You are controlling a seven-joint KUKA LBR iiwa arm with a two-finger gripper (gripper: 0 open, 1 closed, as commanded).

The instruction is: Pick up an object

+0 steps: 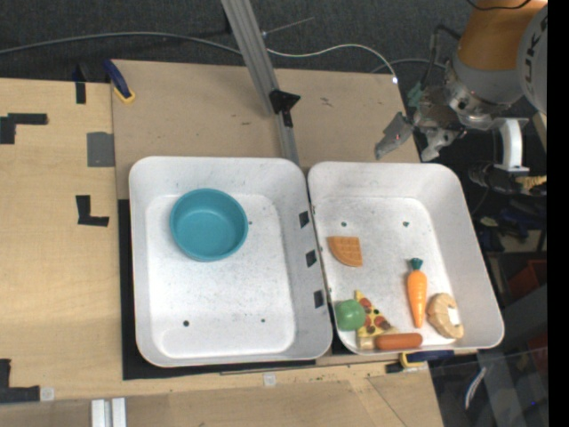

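My gripper (pixel 411 142) hangs above the back edge of the right bin (pixel 462 194), open, with nothing between its fingers. Inside that bin lie an orange waffle piece (pixel 346 250), a toy carrot (pixel 416 292), a bread roll (pixel 444 315), a green round toy (pixel 349 314), a pizza slice toy (pixel 371 317) and a red sausage (pixel 397 341). These toys cluster along the bin's front half, well below the gripper. A teal bowl (pixel 209 224) sits in the left bin (pixel 151 265).
A slanted metal pole (pixel 258 56) runs from the top down to the gap between the bins. Cables lie on the dark floor behind the bench. Tape marks dot the wooden bench at left.
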